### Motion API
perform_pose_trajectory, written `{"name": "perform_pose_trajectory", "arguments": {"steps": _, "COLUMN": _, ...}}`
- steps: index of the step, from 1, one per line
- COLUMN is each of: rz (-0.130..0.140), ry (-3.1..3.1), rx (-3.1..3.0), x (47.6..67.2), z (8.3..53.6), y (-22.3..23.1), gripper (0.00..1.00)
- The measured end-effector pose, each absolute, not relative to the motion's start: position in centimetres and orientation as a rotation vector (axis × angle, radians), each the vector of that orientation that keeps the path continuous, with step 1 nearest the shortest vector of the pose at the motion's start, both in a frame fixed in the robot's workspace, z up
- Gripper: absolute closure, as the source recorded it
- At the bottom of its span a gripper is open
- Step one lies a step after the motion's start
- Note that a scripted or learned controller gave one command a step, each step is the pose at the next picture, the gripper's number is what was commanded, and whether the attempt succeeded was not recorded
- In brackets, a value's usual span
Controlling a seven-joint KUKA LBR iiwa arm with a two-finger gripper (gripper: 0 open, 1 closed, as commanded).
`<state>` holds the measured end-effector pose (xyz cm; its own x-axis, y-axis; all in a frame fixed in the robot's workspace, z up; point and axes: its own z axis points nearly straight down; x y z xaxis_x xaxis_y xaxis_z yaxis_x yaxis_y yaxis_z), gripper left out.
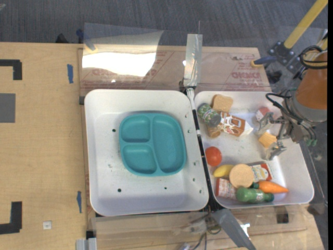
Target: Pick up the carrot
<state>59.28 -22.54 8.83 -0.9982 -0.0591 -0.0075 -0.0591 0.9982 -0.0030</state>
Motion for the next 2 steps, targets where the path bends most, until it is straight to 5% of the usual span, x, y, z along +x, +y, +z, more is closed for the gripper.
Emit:
{"name": "perform_pose_trajectory", "arguments": {"steps": 1, "rz": -0.005, "ry": 3.122, "rx": -0.233, "x": 56.3, "z": 8.9, "y": -18.6, "gripper": 0.0}}
{"name": "perform_pose_trajectory", "arguments": {"steps": 2, "rz": -0.011, "ry": 3.109, "rx": -0.233, "x": 56.7, "z": 10.3, "y": -18.6, "gripper": 1.0}}
